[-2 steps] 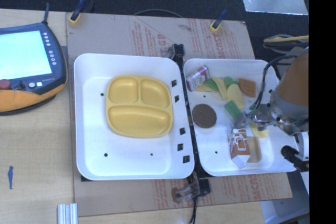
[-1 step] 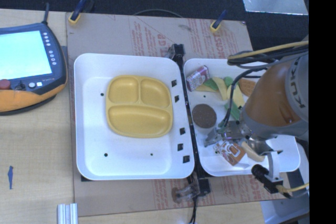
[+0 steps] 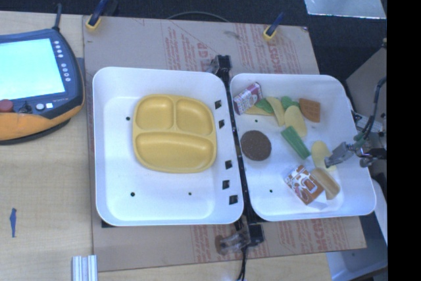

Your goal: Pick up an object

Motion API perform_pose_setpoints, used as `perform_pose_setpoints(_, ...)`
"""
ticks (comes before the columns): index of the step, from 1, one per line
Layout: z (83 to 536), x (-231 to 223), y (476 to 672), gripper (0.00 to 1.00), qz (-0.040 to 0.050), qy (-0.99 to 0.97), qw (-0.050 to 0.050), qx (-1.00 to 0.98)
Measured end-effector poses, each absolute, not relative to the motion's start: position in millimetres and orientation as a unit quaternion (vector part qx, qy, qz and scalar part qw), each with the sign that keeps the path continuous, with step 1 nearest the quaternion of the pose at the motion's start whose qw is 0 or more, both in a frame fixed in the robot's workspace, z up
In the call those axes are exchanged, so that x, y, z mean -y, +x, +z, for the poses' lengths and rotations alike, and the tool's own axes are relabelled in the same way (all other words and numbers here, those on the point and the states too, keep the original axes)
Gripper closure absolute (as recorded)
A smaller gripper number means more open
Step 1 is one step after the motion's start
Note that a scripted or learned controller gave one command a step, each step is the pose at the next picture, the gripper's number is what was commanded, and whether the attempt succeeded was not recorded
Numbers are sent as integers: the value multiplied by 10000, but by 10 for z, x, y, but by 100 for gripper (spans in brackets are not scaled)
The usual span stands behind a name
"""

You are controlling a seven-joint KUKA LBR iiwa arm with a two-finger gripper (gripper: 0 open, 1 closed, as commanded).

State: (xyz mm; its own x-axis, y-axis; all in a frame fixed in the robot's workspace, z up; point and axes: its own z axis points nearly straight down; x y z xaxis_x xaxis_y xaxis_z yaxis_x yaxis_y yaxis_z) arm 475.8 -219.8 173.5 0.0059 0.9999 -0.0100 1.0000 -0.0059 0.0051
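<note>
A single fixed camera looks down at a slant on the left bin and right bin, from well above.

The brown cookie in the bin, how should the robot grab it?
The cookie lies flat in the right bin, a round disc with bare floor around it. Probably best to come straight down from above and pinch across its rim, fingers on opposite edges. Its left and lower sides look freest; the green stick lies near its right, so keep the fingers off that side.

We see right bin crowded with small items; left bin holds yellow tray, margins around it open.
</note>
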Motion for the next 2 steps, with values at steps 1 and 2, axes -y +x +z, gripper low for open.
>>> perform_pose_setpoints(1,910,1267,4785,0,24,7031,-17,-7111)
perform_pose_setpoints(2,924,2058,4768,0,21,7052,-52,-7090)
